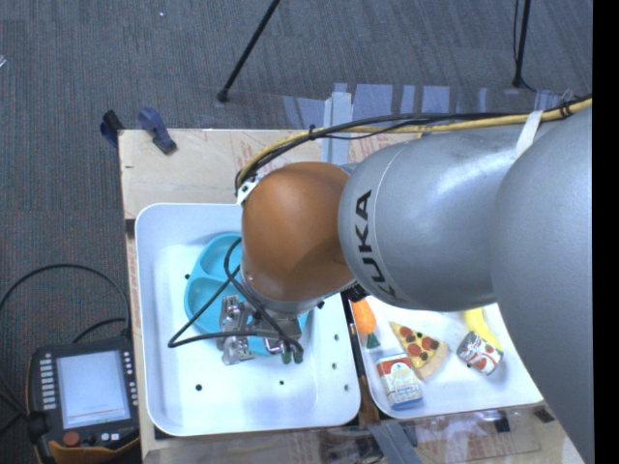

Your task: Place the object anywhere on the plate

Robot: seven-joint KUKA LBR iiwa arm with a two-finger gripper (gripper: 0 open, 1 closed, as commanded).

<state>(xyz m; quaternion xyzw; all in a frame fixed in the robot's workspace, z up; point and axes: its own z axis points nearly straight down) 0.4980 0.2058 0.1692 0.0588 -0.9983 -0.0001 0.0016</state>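
Note:
A light blue divided plate (208, 283) lies in the left white bin (164, 375), mostly covered by the arm's orange band and wrist. My gripper (259, 348) hangs over the plate's near edge, pointing down toward the bin floor. Its metal fingers (232, 348) and dark tips are partly hidden by the wrist and cables. I see no object between them. In the right bin (517, 390) lie a toy carrot (364, 319), a pizza slice (420, 346), a small carton (398, 380) and a can (479, 352).
A yellow piece (474, 319) peeks out under the arm in the right bin. A teach pendant (82, 394) sits on the floor at lower left. Blue clamps (155, 129) rest at the bench's far left corner. Cables run across the bench's back.

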